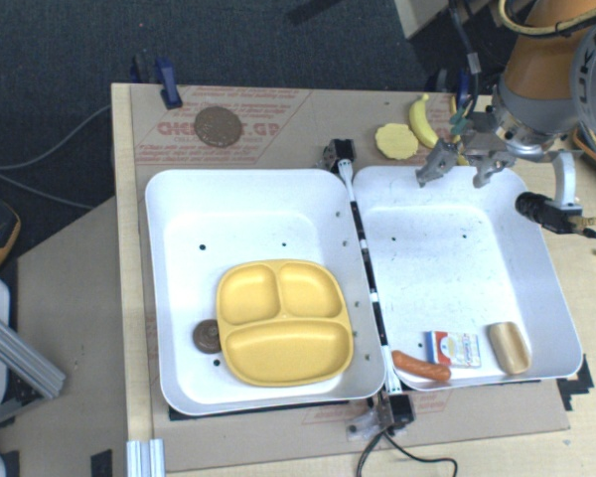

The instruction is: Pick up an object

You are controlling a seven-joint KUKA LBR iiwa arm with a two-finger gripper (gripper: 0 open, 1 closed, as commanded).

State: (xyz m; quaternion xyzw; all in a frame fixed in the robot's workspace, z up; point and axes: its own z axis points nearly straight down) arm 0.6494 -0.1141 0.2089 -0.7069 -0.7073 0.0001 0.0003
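Camera view shows the arm reaching in from the right, with the end effector (461,164) poised over the far edge of the right bin (457,266). Its two fingers are spread wide with nothing between them, a posture suited to an approach rather than a carry.

Candidate objects lie along the near edge of the right bin: a sausage (420,367) at the near-left corner, a small packet (452,349) just beside it, and a bread roll (510,347) to the right. All three are well apart from the end effector, so a grasp would call for travel toward the near side, then a descent.

The left bin (179,266) carries a yellow divided plate (282,321) with a brown disc (208,337) touching its left side. On the tabletop (139,266) beyond the bins rest a banana (423,120), a yellow round piece (396,141) and a second brown disc (218,125). These are nearer the end effector but outside the bins.
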